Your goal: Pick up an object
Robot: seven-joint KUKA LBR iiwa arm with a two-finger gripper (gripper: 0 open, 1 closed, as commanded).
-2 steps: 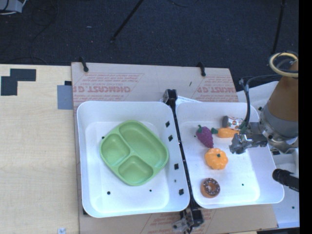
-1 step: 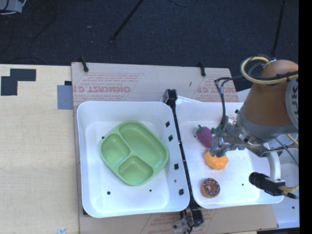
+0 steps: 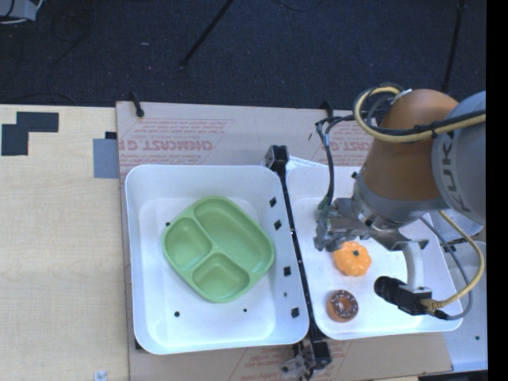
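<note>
the small orange pumpkin (image 3: pixel 352 259) lay in the right bin (image 3: pixel 317 308), with the doughnut (image 3: pixel 343 305) near it toward the front rim. the gripper (image 3: pixel 327 235) hung just left of the pumpkin, close to the divider (image 3: pixel 286 236) between the bins; whether it was open or closed i cannot tell. the green divided plate (image 3: pixel 218 248) sat in the left bin (image 3: pixel 151 213), with bare floor all round it. the arm's bulk (image 3: pixel 405 161) hid the right bin's far side.

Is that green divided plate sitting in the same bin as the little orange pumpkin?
No, the green divided plate lies in the left bin, while the orange pumpkin sits in the right bin.
</note>
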